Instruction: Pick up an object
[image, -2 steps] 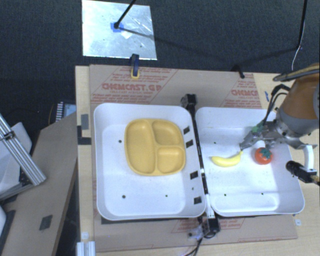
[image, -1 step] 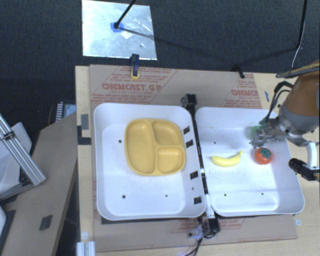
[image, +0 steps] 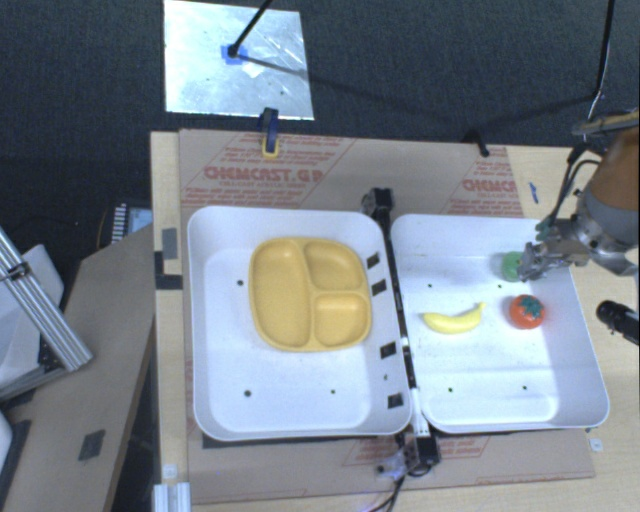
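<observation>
Two white bins are seen side by side on the bench, centre of frame. The left bin (image: 215, 330) is occupied by a yellow divided plate (image: 308, 293), three compartments, lying flat in the bin's upper middle.

The right bin (image: 500, 400) holds three items. A yellow banana (image: 452, 319) is lying near the bin's centre left, curved, ends turned up. A red-orange tomato-like fruit (image: 527, 311) with a green top is placed to the banana's right, apart from it, near the bin's right wall. A green object (image: 513, 264) is located in the upper right part of the bin, above the fruit; its shape cannot be made out, as it is partly covered by the gripper.

The arm is seen entering at the right edge of the frame, upper half. The gripper (image: 534, 260) is positioned low over the right bin's upper right area, directly at the green object and overlapping it in the view. Whether the pincer is spread or pressed together cannot be told; contact with the green object cannot be confirmed either. Nothing is visibly lifted.

Banana and fruit are lying clear of the gripper, below it in the frame. A metallic sheet (image: 238, 58) is seen on the floor at upper left of the frame, beyond the bench.
</observation>
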